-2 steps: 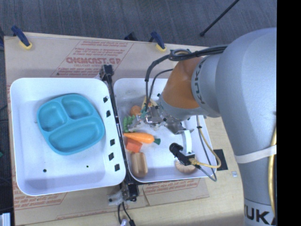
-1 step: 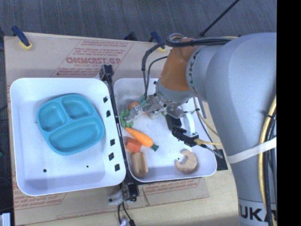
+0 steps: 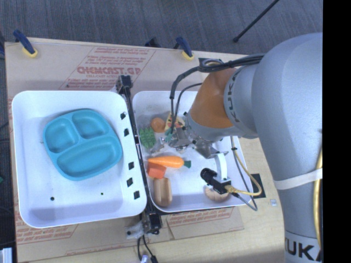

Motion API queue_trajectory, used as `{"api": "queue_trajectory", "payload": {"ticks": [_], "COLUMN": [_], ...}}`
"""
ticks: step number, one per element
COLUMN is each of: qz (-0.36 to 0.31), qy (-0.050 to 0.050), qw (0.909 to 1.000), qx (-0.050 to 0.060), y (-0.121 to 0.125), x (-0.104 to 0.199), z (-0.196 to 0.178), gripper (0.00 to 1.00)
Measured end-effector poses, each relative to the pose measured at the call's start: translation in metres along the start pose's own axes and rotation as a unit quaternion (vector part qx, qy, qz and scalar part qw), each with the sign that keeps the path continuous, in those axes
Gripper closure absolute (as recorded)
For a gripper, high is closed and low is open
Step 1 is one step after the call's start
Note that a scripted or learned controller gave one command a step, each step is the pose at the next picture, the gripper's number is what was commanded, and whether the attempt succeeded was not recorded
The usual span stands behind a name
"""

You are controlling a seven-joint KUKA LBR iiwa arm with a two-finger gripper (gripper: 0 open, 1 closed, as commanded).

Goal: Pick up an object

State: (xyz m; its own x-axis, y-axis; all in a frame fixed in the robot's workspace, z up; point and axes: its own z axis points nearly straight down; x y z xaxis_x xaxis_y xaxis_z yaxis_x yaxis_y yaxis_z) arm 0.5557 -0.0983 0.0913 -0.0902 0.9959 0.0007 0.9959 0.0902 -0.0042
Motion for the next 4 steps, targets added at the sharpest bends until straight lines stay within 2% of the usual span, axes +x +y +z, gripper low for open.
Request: {"api": "queue_trajectory", "payload": {"ticks": [1, 2, 3, 4], "qz": [0.026, 0.07, 0.08, 0.051], "qy": [0.001, 0.0, 0.001, 0.002], "qw": [0.9997, 0.9975, 0.9968, 0.9987], "qx": [0.001, -0.001, 0.0, 0.001], "y": [-0.068, 0.033, 0.095, 0.023], "x": [0.008, -0.036, -0.05, -0.109], "z": [0.0, -0.001, 0.0, -0.001], "gripper": [0.0, 0.0, 0.0, 0.0]}}
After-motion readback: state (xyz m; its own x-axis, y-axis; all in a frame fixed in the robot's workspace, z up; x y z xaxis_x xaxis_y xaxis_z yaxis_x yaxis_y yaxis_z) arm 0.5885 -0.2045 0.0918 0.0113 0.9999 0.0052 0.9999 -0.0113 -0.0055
